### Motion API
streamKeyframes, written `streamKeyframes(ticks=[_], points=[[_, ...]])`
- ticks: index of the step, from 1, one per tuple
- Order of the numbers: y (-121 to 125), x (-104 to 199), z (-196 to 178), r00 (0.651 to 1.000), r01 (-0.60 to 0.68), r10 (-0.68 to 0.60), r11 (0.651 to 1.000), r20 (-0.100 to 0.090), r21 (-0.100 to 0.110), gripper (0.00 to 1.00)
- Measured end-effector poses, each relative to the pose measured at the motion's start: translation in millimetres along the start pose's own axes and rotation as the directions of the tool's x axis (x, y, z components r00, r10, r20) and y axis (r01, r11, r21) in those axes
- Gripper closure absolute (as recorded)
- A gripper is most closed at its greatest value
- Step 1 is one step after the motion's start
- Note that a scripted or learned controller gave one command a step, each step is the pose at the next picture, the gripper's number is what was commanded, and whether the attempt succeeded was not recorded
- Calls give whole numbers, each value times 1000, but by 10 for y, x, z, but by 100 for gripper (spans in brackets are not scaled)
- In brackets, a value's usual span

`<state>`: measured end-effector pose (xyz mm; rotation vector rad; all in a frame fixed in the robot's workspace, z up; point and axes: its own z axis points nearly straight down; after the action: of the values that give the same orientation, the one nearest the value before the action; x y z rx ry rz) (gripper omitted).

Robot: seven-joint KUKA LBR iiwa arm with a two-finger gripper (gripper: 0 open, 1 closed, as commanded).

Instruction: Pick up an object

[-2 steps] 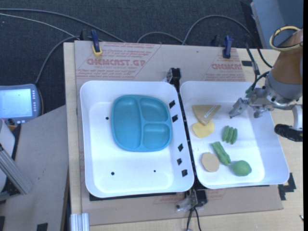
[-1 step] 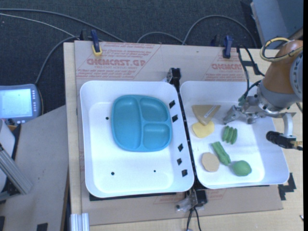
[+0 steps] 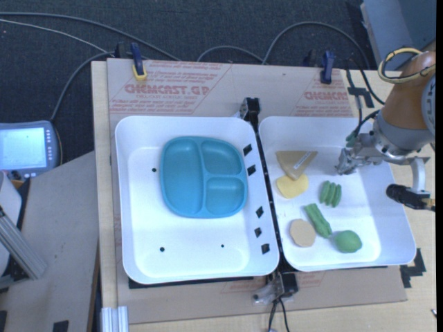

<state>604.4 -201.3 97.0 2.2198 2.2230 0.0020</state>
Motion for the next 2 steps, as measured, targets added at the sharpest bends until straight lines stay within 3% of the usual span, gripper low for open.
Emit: streamKeyframes(ticks=[2], points=[[75,-38,-1288,1000,0,0,1000,4,-8,100]])
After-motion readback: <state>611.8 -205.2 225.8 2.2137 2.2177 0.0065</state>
